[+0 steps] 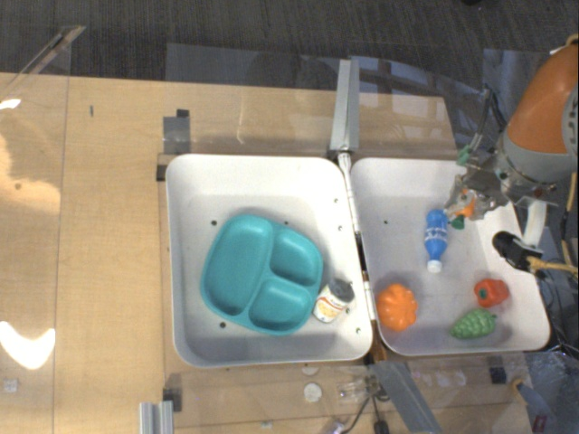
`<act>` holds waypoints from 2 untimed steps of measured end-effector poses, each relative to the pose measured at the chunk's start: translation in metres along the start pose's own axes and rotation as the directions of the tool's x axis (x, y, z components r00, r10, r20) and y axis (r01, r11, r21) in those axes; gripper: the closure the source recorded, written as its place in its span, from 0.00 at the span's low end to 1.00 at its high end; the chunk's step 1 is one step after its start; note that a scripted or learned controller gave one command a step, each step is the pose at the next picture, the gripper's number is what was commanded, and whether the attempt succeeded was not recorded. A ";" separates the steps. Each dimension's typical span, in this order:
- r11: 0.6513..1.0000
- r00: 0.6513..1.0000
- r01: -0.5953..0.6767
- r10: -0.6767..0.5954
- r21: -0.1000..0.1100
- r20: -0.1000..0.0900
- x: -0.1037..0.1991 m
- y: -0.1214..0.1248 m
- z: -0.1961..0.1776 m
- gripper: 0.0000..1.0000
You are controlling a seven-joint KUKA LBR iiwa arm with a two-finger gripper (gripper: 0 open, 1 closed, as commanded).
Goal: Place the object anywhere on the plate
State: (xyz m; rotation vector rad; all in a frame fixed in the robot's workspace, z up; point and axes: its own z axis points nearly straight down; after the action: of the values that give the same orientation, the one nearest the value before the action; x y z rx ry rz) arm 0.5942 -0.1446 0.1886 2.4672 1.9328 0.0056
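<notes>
Sitting near the front rim of the right bin [543, 337]: pumpkin [397, 306], green thing [474, 325], red pepper [490, 292]. Bottle [436, 238] lies mid-bin, open floor at its 9 o'clock. Gripper [469, 199] hovers at its 1 o'clock; can't tell its fingers. Teal plate [261, 274] fills the left bin [185, 242].

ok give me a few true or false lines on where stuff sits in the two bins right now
1. The teal plate lies in the left bin. True.
2. The blue bottle rests on the plate. False: it lies in the right bin.
3. The orange pumpkin sits in the right bin. True.
4. The small jar is in the right bin. False: it sits in the left bin beside the plate.
5. The gripper hangs over the right bin. True.
</notes>
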 end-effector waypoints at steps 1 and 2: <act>0.986 0.986 -0.166 0.166 0.002 -0.002 0.047 -0.015 -0.017 1.00; 0.946 0.946 -0.325 0.325 0.005 -0.003 0.113 -0.040 0.003 1.00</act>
State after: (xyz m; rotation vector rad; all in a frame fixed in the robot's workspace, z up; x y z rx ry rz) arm 0.5823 -0.0257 0.1849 2.7575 1.5029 0.0076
